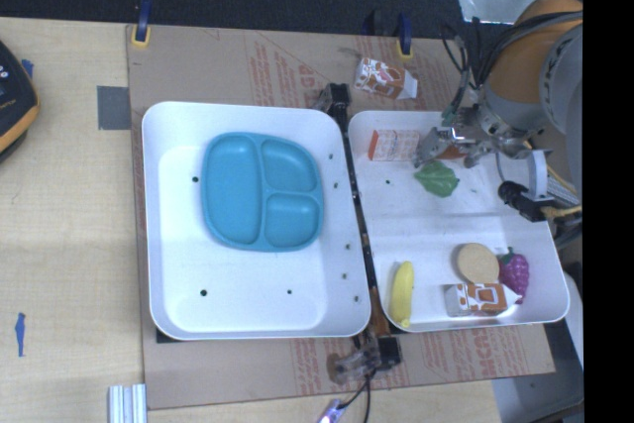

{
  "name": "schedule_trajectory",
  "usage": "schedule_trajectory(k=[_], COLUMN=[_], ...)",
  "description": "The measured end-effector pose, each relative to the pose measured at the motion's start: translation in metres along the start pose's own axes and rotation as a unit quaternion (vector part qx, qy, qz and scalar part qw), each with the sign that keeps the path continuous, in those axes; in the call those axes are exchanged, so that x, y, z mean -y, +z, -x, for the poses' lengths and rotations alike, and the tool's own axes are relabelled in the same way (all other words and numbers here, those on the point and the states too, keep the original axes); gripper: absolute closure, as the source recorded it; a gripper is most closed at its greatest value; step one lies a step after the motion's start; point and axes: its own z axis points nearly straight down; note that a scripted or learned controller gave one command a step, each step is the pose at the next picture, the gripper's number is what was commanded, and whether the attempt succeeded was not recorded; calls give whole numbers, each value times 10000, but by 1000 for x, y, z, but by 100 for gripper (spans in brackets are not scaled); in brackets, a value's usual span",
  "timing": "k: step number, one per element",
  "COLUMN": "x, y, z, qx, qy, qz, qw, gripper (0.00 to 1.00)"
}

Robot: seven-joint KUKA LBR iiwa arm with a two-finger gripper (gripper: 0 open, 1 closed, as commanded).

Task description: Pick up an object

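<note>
My pincer (443,140) hangs low over the far end of the right bin (432,225), its metal tips just above a crumpled, matte green leafy thing (437,179) that lies on the smooth white floor; I cannot tell how wide the tips stand, nor whether they touch it. Beside it lies a flat orange-and-white packet (393,146). At the near end lie a glossy banana (401,291), a round tan disc (477,263), knobbly purple grapes (515,271) and a small carton (477,298), while the left bin (178,282) bears a smooth blue divided plate (263,190).

Faint red print on the cardboard sheet (260,64) and small cartons (479,298); none of it legible
</note>
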Motion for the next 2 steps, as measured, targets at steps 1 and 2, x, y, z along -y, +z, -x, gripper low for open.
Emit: schedule_trajectory(k=[1,2], x=[0,1], y=[-72,1], z=[42,-1], qx=[4,-1], qy=[0,-16], qz=[11,-17], qw=[10000,10000], gripper=[0,0])
